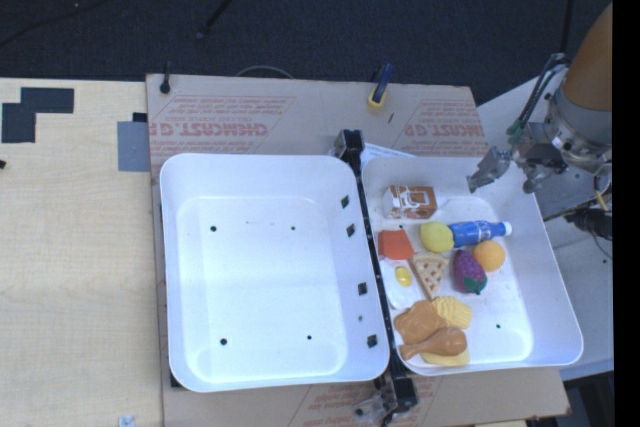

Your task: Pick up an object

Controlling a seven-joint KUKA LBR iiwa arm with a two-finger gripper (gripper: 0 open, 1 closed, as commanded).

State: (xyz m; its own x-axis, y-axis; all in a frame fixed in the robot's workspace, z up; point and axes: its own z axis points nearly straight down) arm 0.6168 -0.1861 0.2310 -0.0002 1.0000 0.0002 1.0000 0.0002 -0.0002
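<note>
Nearest to the camera, at the front of the right bin (560, 340), lies a toy chicken drumstick (432, 333) with a yellow corn piece (452, 312) touching it. Behind them I see a pizza slice (429, 273), a purple grape bunch (468, 270), an orange fruit (489, 256), a lemon (436, 237), a blue bottle (474, 233) lying on its side, a red-orange block (396, 244) and a small brown-and-white package (411, 202). All these objects rest on the bin floor. The left bin (185, 215) stands beside it, and their rims touch.

The arm (590, 80) comes from the right and leans over the far right corner of the right bin. Its gripper (512, 165) hangs above the rim there, apart from all the toys. The two fingers (487, 170) point down toward the left and stand spread, with nothing between them.
</note>
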